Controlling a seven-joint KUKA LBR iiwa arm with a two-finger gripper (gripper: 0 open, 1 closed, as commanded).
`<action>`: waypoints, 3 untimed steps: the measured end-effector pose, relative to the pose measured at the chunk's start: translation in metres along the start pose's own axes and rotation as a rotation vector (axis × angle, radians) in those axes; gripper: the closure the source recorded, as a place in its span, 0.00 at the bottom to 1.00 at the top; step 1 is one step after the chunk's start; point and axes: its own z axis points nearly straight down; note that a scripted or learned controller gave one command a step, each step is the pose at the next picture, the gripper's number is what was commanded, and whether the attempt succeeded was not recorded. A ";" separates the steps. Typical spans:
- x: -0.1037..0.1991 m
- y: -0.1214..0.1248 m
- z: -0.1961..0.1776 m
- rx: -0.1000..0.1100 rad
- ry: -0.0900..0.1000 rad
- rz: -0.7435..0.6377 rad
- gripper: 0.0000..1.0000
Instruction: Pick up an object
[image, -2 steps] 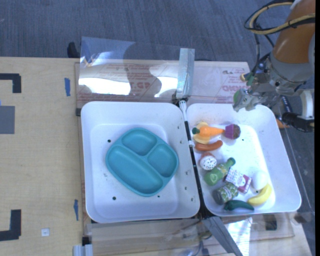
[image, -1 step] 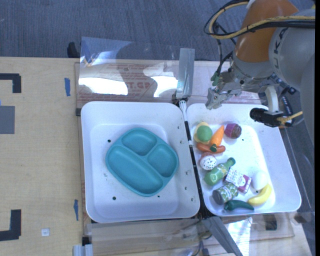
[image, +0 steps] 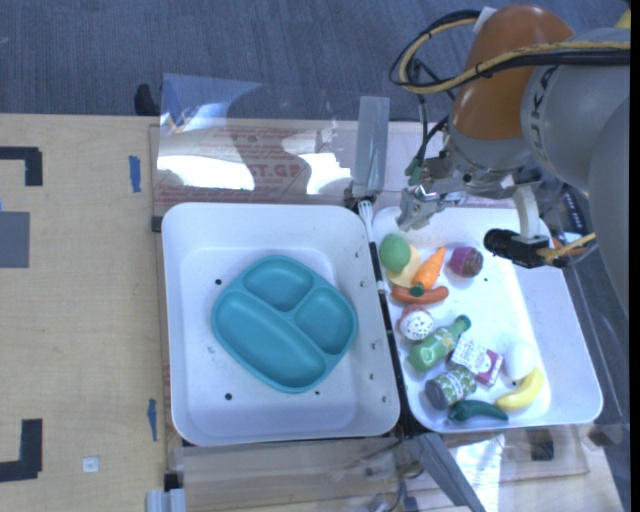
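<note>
My gripper (image: 420, 212) hangs over the far left corner of the right bin (image: 560, 330), just above a green and yellow fruit (image: 396, 251); nothing shows between its fingers. Beside that fruit lie an orange carrot (image: 428, 268), a red-orange pepper (image: 420, 294) and a purple round piece (image: 464, 262). Further toward the front are a white ball with dots (image: 417, 324), a green bottle (image: 437, 345), a pink and white box (image: 478, 362), a dark can (image: 451, 387), a green vegetable (image: 478, 410) and a yellow banana (image: 523, 391).
The left bin (image: 190, 300) holds a teal divided plate (image: 285, 321). A clear plastic sheet (image: 250, 150) stands behind the bins. The grey arm with its orange band (image: 510, 70) and cables fills the upper right above the right bin.
</note>
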 end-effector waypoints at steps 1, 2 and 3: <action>0.021 -0.032 0.008 0.000 0.000 0.163 1.00; -0.048 -0.017 0.029 -0.003 -0.003 0.253 1.00; -0.047 -0.016 0.028 -0.005 -0.002 0.250 0.00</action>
